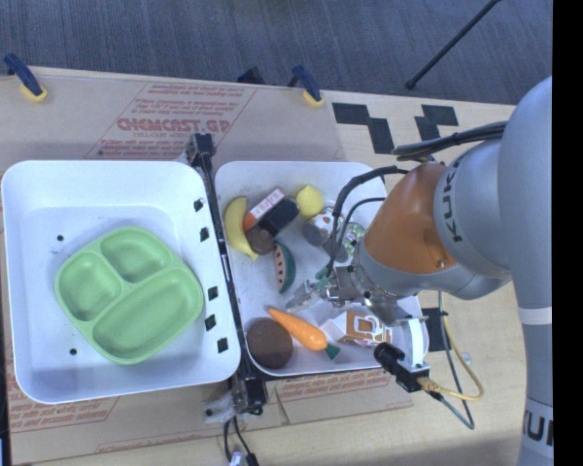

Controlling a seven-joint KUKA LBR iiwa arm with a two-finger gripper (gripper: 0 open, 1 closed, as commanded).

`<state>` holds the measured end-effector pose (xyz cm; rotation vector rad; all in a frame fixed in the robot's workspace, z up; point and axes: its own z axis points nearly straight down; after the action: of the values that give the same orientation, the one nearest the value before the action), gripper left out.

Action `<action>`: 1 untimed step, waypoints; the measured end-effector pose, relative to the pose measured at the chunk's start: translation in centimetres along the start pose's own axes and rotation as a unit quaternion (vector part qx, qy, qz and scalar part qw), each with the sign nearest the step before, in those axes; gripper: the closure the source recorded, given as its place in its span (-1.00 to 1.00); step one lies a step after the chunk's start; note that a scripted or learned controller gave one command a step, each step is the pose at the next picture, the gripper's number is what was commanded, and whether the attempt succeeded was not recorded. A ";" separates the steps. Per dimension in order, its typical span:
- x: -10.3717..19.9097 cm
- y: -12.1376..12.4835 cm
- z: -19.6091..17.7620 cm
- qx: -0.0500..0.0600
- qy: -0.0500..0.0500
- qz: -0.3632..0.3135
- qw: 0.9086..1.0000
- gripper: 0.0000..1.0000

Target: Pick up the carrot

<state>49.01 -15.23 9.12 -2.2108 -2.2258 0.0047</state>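
Arm [437, 231] covers right bin [235, 260], hand [335, 284] low, just 1 o'clock of carrot [299, 329]; finger state: cannot tell. Carrot lies loose, likely pre-grasp.

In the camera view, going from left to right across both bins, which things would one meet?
green divided plate → banana → brown round fruit → carrot → lemon → arm's orange band

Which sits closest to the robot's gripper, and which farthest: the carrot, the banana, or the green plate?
Measured from the gripper:
1. Carrot, just below-left, in the right bin.
2. Banana, farther up-left, near that bin's left wall.
3. Green plate, across in the left bin.
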 end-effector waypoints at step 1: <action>6.0 -1.4 0.0 0.000 0.001 -0.001 1.000 -1.00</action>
<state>47.57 -9.27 9.11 -2.2083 -2.2268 0.0032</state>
